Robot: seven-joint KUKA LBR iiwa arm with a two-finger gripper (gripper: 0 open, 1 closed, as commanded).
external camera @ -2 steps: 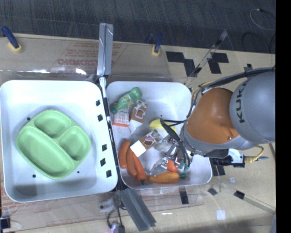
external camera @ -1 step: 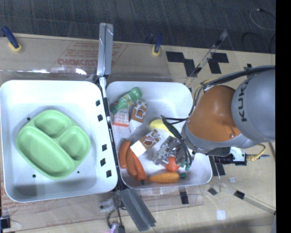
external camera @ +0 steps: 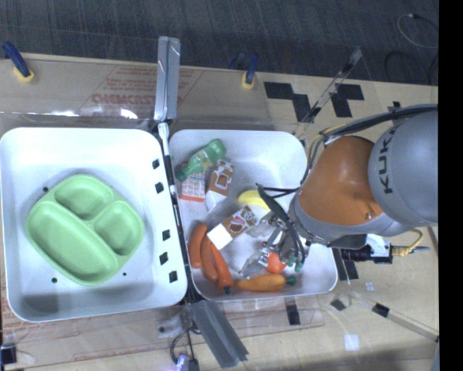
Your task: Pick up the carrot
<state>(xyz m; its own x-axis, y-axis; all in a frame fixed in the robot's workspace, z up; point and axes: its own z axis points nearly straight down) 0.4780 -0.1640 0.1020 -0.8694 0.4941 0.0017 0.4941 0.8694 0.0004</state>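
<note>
The carrot (external camera: 260, 283) is a long orange piece lying flat along the near wall of the right bin (external camera: 293, 149). My gripper (external camera: 267, 254) reaches in from the right and is low in that bin, just above and behind the carrot, among the clutter. A small round orange-red item (external camera: 274, 263) sits right at the gripper's tip, between it and the carrot. Cables and the orange wrist band (external camera: 335, 188) cover the bin's right part.
Two orange-red sausage-like pieces (external camera: 208, 255) lie by the right bin's left wall. A snack packet (external camera: 239, 224), a yellow item (external camera: 251, 199), a brown packet (external camera: 219, 178) and a green bottle (external camera: 202, 158) lie further back. The left bin (external camera: 30, 300) holds a green divided plate (external camera: 84, 226).
</note>
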